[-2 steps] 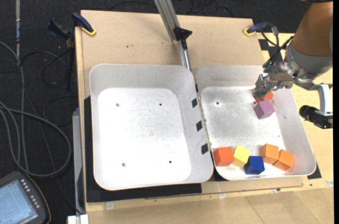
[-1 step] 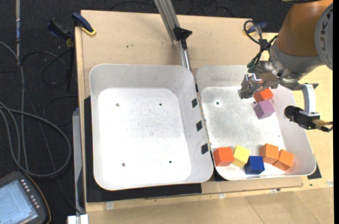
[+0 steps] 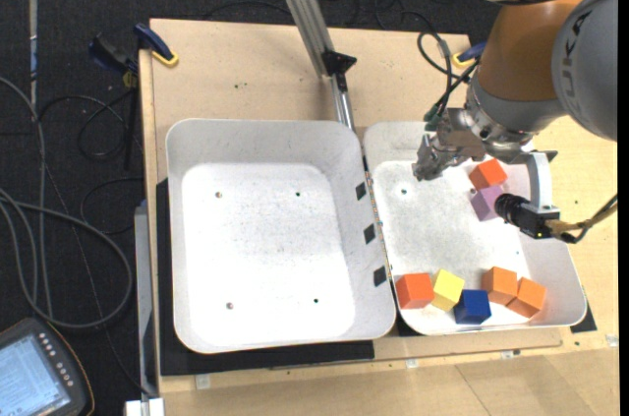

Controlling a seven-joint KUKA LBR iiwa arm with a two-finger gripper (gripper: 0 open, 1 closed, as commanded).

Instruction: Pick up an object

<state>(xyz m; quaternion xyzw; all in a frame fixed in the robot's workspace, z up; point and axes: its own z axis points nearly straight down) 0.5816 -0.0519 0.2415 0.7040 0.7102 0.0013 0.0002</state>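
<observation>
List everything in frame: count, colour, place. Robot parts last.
orange blocks: 4, orange; three along the right bin's near edge, one by the gripper
yellow block: 1, yellow; right bin, near edge, beside an orange one
blue block: 1, blue; right bin, near edge
purple block: 1, pale purple; right bin, just below the upper orange block
bins: 2, white; side by side on the bench, second one on the right
clamps: 2, blue and yellow; bench's far left corner
pendant screen: 1, grey; floor, bottom left
cables: several, black; floor at left
gripper: 1, dark; over the right bin's far part
arm: 1, grey and orange; from the right
</observation>
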